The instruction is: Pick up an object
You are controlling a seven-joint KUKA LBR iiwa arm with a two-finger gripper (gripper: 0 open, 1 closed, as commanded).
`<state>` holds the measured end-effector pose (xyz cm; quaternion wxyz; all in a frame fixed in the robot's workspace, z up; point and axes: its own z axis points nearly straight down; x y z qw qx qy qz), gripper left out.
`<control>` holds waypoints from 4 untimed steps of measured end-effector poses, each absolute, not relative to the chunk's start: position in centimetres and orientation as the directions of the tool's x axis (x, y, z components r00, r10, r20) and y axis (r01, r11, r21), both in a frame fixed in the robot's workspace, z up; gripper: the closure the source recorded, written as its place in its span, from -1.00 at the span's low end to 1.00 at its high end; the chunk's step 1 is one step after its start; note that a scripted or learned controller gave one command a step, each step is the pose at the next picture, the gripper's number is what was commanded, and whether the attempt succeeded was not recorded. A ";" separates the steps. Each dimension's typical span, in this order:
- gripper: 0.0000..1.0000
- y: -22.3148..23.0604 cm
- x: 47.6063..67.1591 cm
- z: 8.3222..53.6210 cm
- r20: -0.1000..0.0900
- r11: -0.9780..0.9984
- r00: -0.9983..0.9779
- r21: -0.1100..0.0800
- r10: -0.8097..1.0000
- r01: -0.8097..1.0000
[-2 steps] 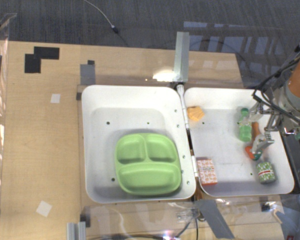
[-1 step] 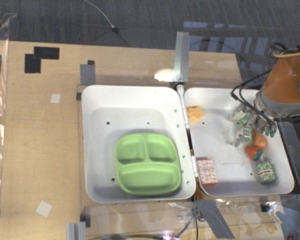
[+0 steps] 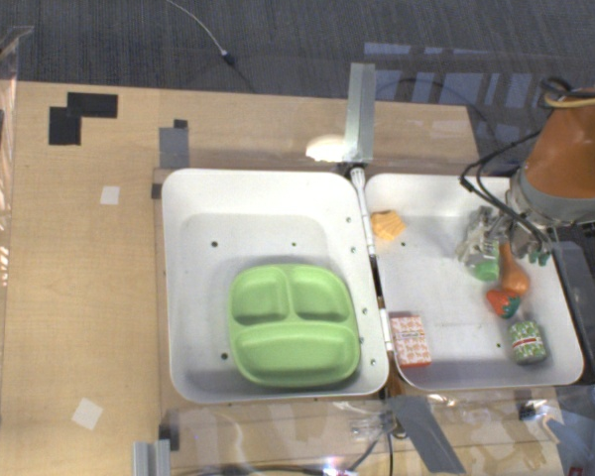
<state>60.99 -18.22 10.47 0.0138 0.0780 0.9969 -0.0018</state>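
Observation:
My gripper [image 3: 484, 244] hangs low in the right bin [image 3: 446, 360], near its right side, below the arm's orange band [image 3: 573, 152]. Directly under it lies a small green item [image 3: 486, 267]. Just to its right is an orange carrot-shaped piece [image 3: 513, 273], with a red piece [image 3: 501, 300] touching its lower end. A small green, white and red can [image 3: 527, 342] lies on its side in the near right corner. A red-and-white patterned box [image 3: 410, 339] sits at the near left, and a yellow-orange chunk [image 3: 387, 226] at the far left.
The left bin [image 3: 193, 216] holds a green divided plate [image 3: 294, 323] toward its near side. A metal divider [image 3: 369, 256] runs between the two bins. Black cables [image 3: 491, 167] loop beside the arm at the far right.

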 end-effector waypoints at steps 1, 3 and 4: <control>1.00 -13.5 59.7 9.1 -0.014 0.892 -0.892 0.005 0.452 0.452; 1.00 2.0 60.7 18.9 -0.003 0.495 -0.495 0.011 0.869 0.869; 1.00 5.8 54.0 19.9 -0.005 0.917 -0.917 0.004 0.398 0.398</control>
